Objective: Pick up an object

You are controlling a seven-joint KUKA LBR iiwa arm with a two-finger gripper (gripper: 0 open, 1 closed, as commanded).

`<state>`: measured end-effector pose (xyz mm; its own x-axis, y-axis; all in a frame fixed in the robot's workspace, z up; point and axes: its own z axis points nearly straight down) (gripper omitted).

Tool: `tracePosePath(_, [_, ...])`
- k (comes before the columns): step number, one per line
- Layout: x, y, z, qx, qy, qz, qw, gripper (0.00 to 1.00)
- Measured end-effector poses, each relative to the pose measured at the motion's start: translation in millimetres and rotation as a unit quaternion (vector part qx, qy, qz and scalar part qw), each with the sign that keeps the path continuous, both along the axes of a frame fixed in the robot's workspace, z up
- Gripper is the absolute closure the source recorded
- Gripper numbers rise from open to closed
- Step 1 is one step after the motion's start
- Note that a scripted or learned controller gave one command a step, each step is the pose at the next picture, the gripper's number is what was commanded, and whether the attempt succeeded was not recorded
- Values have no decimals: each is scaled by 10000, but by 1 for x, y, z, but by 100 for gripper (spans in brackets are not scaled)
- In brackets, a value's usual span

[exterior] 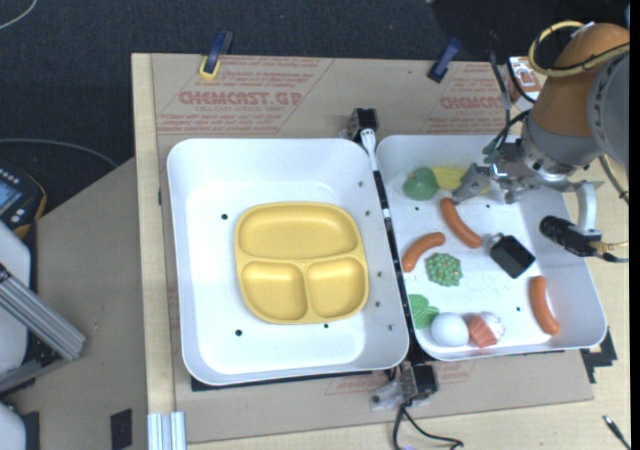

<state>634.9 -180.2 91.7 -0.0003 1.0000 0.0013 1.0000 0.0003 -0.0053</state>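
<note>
The arm comes in from the upper right of the frame, and its end effector [492, 181] hangs low over the upper part of the right bin [585, 288], just beside a yellow piece [449, 176] and a green leafy piece [420, 182]; whether it is apart or together I cannot tell from this slant. Candidate objects crowd that bin: an orange sausage [461, 222] just below the end effector, a second sausage [421, 250] toward the divider, a third sausage [544, 304] at lower right, a black block [512, 256], a green dotted piece [443, 269] and a white egg [449, 329]. The left bin [195, 238] holds a yellow divided plate [300, 261]. The likely risk is crowding: a descent here could land between items, nudge the sausage aside, or catch two pieces together and drop both.
</note>
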Motion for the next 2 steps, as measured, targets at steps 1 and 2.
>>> tracePosePath(1, [2, 0, 14, -11, -33, 2, 10000, 100])
tracePosePath(2, [2, -1, 57, -18, -53, 1, 10000, 100])
